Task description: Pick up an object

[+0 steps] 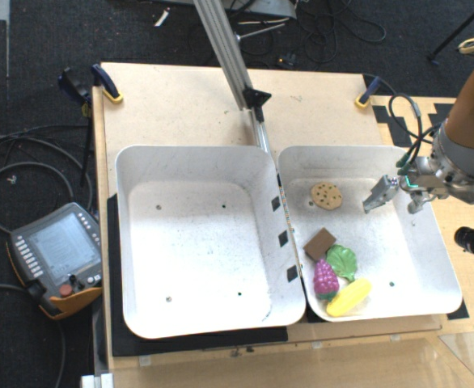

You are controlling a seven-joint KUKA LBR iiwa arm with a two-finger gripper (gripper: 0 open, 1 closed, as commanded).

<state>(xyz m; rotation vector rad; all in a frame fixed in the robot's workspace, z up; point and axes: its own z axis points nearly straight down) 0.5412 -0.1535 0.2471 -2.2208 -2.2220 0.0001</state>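
A single fixed camera looks down at a slant on a workbench (188, 103) bearing two white bins.

Mounted high above the bench's near edge, the camera faces the far side, where dark floor and cables run along the top of the frame. It stands far enough back to take in the left bin (140, 164) and right bin (431, 241) whole, a handheld control pendant (55, 257) on the floor at left, and the arm (467, 136) reaching in from the right.
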